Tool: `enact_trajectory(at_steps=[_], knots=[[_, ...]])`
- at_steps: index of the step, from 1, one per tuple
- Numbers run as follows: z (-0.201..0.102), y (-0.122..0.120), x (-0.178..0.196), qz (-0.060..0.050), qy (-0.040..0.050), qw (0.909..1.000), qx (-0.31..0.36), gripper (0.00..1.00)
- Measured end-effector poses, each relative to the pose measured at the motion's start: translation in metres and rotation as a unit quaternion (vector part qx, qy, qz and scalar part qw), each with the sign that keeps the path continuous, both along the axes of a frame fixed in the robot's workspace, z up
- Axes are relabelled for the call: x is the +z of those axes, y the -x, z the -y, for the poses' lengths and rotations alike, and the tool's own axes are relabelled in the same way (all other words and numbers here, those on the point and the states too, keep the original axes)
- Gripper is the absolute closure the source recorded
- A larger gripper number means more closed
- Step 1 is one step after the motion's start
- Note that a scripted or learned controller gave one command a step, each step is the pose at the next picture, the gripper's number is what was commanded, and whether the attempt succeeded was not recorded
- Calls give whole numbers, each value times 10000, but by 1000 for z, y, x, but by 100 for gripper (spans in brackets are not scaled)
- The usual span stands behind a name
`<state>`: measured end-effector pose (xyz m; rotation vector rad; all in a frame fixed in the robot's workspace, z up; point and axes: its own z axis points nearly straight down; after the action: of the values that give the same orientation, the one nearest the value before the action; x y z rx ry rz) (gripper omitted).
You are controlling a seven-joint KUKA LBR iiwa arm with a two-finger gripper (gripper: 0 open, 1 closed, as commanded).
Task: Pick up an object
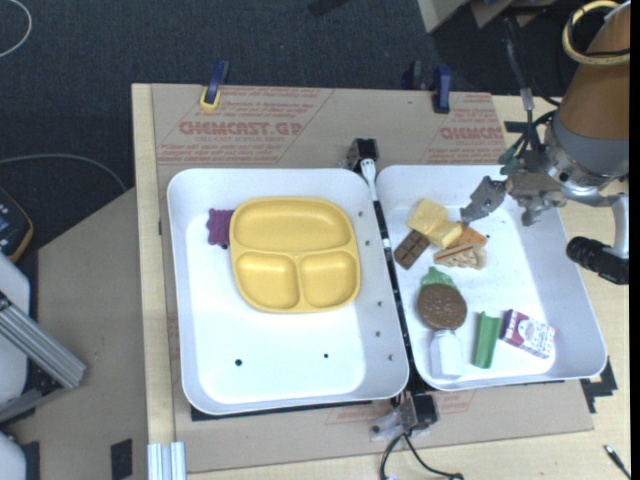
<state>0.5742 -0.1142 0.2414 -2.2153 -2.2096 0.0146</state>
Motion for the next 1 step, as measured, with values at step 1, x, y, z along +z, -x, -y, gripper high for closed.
enact_trajectory(at_steps=[1], knots=[[0,-2,8,70,8,10000,14,0]])
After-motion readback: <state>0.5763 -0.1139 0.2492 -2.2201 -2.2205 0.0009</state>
